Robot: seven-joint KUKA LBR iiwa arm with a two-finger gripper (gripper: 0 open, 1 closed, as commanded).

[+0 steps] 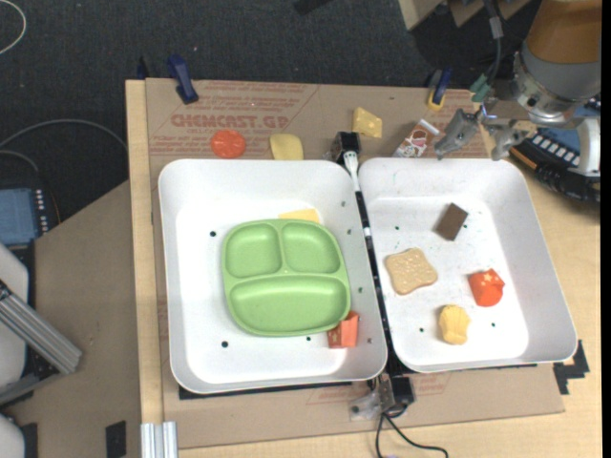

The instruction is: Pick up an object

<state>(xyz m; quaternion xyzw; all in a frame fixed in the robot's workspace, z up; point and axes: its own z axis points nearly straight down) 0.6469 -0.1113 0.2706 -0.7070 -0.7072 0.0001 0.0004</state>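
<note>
At upper right of the frame, the gripper (477, 134) hangs over the right bin's (535, 208) far rim, jaws apart, holding nothing. Below it lie a brown block (452, 220), toast slice (410, 270), red piece (486, 287) and yellow piece (454, 323).

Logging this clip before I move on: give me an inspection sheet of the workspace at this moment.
Surface: two white bins, left bin and right bin, on a cardboard sheet.
Job's things: right bin holds brown block, toast piece, red piece, yellow piece.
Clutter: green divided plate and orange block in left bin; small items on the cardboard behind.
Grippers: gripper above right bin's far edge, holding nothing.
Cables: black cable at front.
Surroundings: dark floor.
</note>
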